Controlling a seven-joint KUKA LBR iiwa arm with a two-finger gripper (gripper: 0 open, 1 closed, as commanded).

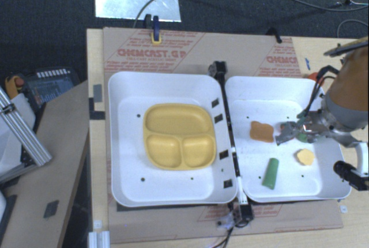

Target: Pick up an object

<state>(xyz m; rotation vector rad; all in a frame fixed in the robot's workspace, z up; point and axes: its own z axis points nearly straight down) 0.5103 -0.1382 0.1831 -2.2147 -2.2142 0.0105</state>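
**Gripper hovers low over right bin, target within reach**

Gripper [286, 134] on the grey arm [346, 102] hangs inside the right bin [271, 88], its dark tip just beside an orange-brown piece [262, 131] lying on the bin floor. Whether the gripper is spread or closed cannot be told from this slanted overhead angle, and nothing is seen held. A yellow chunk [305, 157] sits near the arm's underside, and a green stick [270, 173] lies toward the bin's front edge. In the left bin [124, 126] rests a yellow divided tray [179, 135]. By the look of it, the approach step is in hand; the next move would call for settling squarely over one piece, likely the orange-brown one, then closing and lifting.
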